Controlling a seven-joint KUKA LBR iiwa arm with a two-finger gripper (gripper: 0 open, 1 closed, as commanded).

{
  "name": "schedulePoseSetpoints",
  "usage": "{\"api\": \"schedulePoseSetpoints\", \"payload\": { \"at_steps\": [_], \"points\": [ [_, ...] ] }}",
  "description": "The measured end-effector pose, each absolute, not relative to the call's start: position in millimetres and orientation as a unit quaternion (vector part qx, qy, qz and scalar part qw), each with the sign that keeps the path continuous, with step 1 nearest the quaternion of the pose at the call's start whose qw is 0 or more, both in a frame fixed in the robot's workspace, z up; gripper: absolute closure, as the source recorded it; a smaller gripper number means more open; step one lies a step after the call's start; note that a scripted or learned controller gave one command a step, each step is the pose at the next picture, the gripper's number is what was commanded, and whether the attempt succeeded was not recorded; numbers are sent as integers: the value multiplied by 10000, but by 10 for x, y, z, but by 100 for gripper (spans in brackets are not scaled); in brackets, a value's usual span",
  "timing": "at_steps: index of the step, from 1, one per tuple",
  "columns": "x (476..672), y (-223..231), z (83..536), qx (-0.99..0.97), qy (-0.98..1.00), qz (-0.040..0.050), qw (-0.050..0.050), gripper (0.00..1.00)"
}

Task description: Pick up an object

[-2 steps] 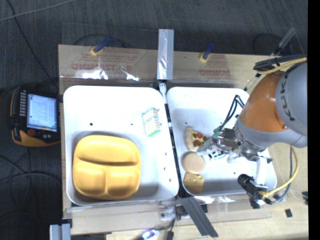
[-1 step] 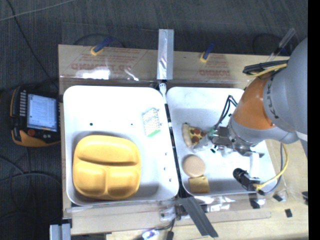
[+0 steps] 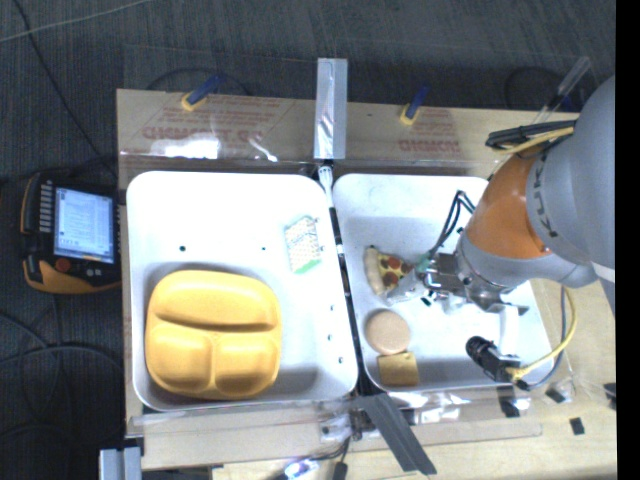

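The pizza slice (image 3: pixel 385 267) lies in the right bin (image 3: pixel 400 200), close to its left wall, its long way running from that wall toward the middle. The pincer (image 3: pixel 430 280) is just beside it; I cannot tell its state. A round cookie (image 3: pixel 387 330) and a brown block (image 3: pixel 398 369) sit near the front-left corner. The back stays open.

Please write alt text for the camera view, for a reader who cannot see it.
A grey robot arm reaches into the right white bin, its gripper beside a pizza slice toy, with a round tan piece and a brown block nearby. The left bin holds a large yellow bread-shaped object and a small green-white packet.
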State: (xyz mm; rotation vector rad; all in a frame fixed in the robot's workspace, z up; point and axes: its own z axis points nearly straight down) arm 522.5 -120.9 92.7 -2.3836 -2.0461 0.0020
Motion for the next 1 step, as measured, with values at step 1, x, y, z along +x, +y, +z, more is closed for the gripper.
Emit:
{"api": "schedulePoseSetpoints", "payload": {
  "at_steps": [1],
  "points": [
    [5927, -1251, 1138, -8218, -5698, 44, 10, 0]
  ]
}}
